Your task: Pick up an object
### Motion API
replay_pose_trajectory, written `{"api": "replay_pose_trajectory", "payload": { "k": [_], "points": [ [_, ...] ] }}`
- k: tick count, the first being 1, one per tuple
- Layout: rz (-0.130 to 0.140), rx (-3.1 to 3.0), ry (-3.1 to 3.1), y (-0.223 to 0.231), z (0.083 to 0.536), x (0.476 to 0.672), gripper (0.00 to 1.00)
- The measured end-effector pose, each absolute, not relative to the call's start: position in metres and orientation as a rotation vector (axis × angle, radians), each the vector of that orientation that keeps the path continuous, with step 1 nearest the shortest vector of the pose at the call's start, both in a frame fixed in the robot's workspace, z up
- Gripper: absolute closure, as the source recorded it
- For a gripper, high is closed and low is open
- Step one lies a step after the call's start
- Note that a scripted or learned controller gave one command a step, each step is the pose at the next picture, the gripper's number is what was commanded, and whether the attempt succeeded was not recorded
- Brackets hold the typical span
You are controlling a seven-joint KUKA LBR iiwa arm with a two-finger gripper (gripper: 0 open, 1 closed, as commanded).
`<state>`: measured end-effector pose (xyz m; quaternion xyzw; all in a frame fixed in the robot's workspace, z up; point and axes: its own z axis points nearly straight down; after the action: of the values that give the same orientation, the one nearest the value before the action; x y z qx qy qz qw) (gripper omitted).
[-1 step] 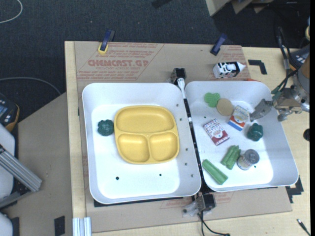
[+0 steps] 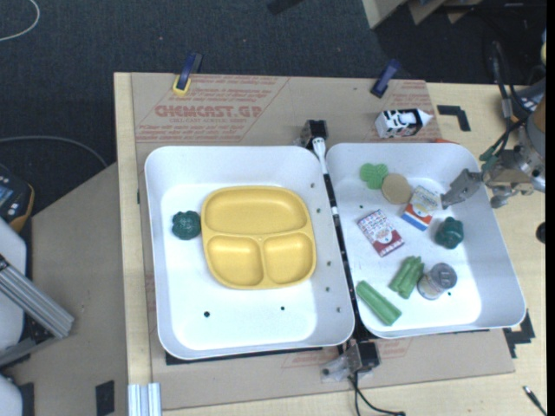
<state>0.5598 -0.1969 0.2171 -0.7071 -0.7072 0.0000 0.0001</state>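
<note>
Gripper (image 2: 478, 191) at 2 o'clock edge of right bin (image 2: 507, 271), fingers spread, nothing between them. Nearest candidates: dark green lump (image 2: 448, 232) just below at its 7 o'clock; white-blue carton (image 2: 421, 204) at its 9 o'clock, touching tan disc (image 2: 396, 188).

Risks, judged:
- crowding: descent on carton may nudge disc, grip both
- rounded lump may squirt out of closing fingers
- bin wall close: finger may strike rim

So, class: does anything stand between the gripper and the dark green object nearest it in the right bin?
Nothing visible does: bare white floor lies between the gripper and the dark green object.
</note>
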Motion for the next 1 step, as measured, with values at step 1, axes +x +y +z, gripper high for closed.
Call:
{"api": "replay_pose_trajectory", "payload": {
  "k": [1],
  "points": [
    [0.005, -2.217, -2.216, -0.1993, 0.1543, 0.5623, 0.0]
  ]
}}
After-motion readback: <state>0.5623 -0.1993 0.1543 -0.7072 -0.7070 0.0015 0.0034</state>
